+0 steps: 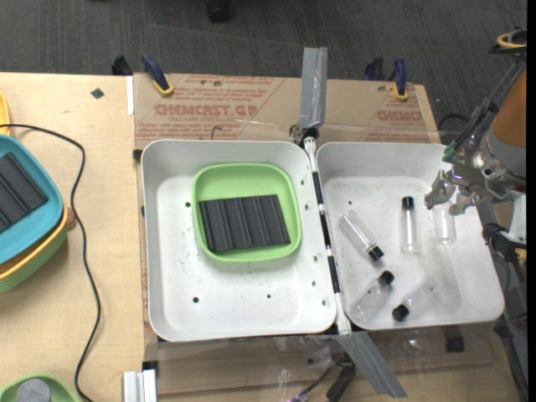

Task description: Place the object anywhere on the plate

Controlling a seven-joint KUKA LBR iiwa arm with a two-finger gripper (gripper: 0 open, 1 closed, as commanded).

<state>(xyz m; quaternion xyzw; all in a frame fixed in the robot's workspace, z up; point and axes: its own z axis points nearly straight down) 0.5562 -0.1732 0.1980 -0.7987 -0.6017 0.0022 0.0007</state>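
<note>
Vials (362,234) with black caps lie scattered in the right bin (469,301), probably the stock to pick from. Beyond them the gripper (450,199) hangs over one clear vial (444,227) near the bin's right wall. I cannot tell whether it has clasped it. The green plate (285,179) sits in the left bin (167,291), well apart, its dark ridged insert (244,223) facing up as the target.

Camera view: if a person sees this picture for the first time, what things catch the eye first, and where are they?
The green plate stands out first, sitting in the left white bin with a dark ribbed insert lying on it. Next come the clear vials with black caps, scattered in the right white bin. The gripper hangs over that bin's right side, a clear vial at its tip.
</note>
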